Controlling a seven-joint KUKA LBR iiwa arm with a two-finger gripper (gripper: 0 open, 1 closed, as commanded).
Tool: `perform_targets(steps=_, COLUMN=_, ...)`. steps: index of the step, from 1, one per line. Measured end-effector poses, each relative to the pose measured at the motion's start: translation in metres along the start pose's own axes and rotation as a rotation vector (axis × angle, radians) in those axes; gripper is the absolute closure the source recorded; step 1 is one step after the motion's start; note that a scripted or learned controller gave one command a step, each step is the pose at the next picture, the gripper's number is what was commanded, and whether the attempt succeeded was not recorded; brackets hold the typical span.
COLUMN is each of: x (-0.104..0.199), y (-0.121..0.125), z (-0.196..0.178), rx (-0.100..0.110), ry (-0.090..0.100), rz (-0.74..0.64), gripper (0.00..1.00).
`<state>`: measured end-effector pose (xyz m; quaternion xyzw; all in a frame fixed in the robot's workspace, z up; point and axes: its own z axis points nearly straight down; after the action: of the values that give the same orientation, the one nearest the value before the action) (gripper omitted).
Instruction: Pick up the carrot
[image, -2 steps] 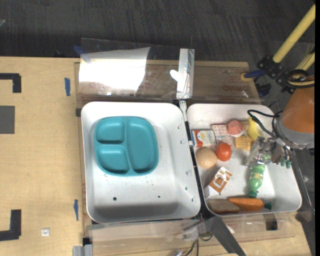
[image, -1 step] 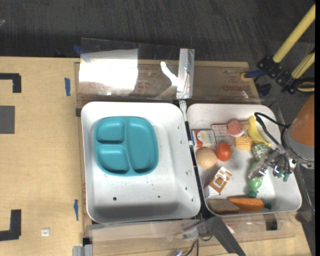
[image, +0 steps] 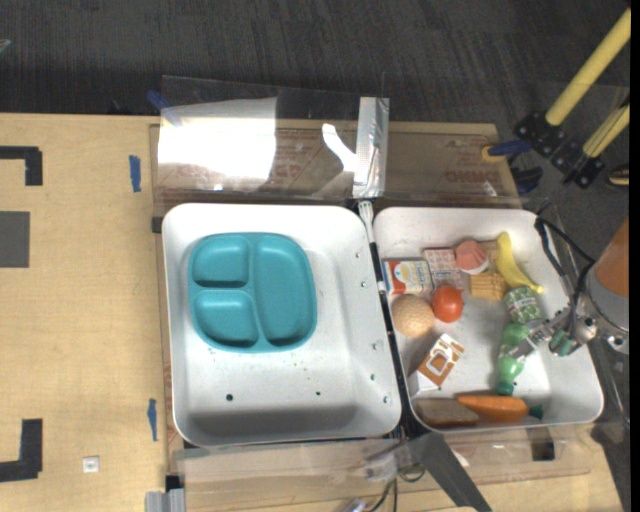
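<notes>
The orange carrot (image: 490, 406) lies flat along the front wall of the right bin (image: 580, 395), its green tip pointing right. My gripper (image: 550, 336) hangs over the right side of that bin, above and to the right of the carrot and apart from it. It is close to a green bottle-like toy (image: 509, 368). Nothing shows as held.
The right bin also holds a banana (image: 513, 262), a red tomato (image: 448, 303), a tan egg-like ball (image: 411, 316), a small carton (image: 404, 275), a patterned box (image: 440, 361) and other toy food. A teal divided plate (image: 253, 290) sits in the left bin (image: 330, 390).
</notes>
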<state>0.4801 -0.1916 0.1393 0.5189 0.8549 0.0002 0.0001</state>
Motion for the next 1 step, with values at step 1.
perform_targets(steps=1, x=0.0146, y=0.0311, z=0.0247, rx=0.001, ry=0.002, rz=-0.158, gripper=1.00)
